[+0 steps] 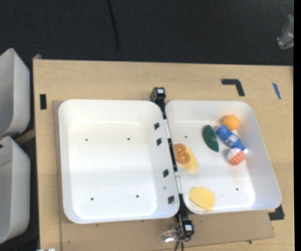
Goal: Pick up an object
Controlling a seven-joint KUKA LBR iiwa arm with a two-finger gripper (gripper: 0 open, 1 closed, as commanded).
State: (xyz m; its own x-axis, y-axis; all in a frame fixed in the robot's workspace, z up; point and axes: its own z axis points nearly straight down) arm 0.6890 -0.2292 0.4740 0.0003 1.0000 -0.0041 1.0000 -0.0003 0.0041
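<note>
The right bin (pixel 263 187) holds several small objects. An orange ball (pixel 231 122) lies near its far right corner. Next to the ball are a dark green oval piece (pixel 210 138) and a blue bottle-like toy (pixel 226 135), and an orange and white piece (pixel 236 156) lies just below the blue toy. By the divider lies an orange and yellow item (pixel 184 157). A yellow oval (pixel 201 197) rests near the front edge.
The left bin (pixel 108 161) sits beside the right one on the tan bench (pixel 113 77). White boxes (pixel 1 140) stand off the bench's left side. A small pale grey shape (pixel 286 34) shows at the upper right edge.
</note>
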